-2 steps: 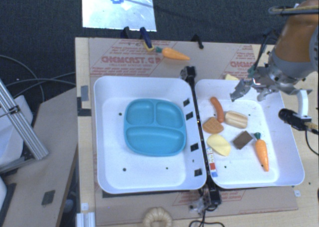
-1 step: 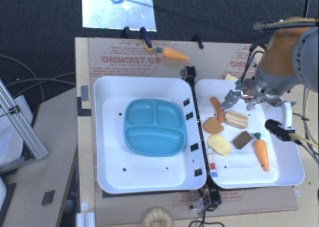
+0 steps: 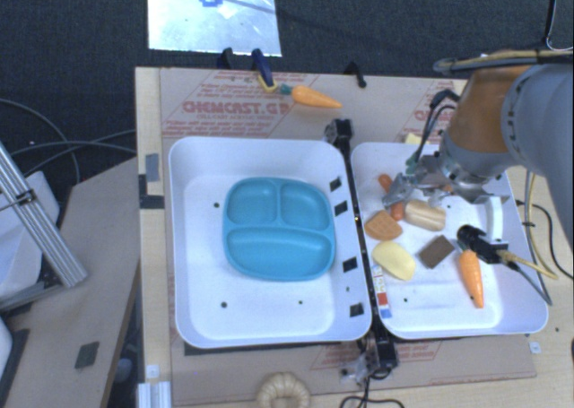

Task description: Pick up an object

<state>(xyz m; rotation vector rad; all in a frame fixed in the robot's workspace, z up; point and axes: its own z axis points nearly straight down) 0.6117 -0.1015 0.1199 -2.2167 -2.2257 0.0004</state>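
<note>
1. In the camera view, the things to choose from lay crowded in the right bin (image 3: 430,306): a tan roll (image 3: 425,214), an orange wedge (image 3: 383,226), a yellow lump (image 3: 394,261), a brown block (image 3: 437,251), a carrot (image 3: 472,279) and a small red piece (image 3: 386,182) close to the bin's inner wall.
2. The crowding looked like the chief risk. The roll and the wedge lay just beside each other, so a descent between them could have pushed one aside or caught an edge of both and lifted neither cleanly.
3. The roll was rounded and would probably have turned away under an off-centre touch. The red piece sat so near the wall that a reach for it might have struck the wall instead.
4. The tool (image 3: 405,189) hung low over the back left part of the right bin, just behind the roll and beside the red piece. Whether it touched either could not be made out.
5. How far the tool stood open could not be told, since the wrist and its fittings covered it from this angle. No item could be seen gripped in it.
6. The left bin (image 3: 206,184) held a blue plate (image 3: 276,227), and a second carrot (image 3: 314,97) lay on the table (image 3: 224,110) behind the bins — both well apart from the tool, so unlikely targets here.
</note>
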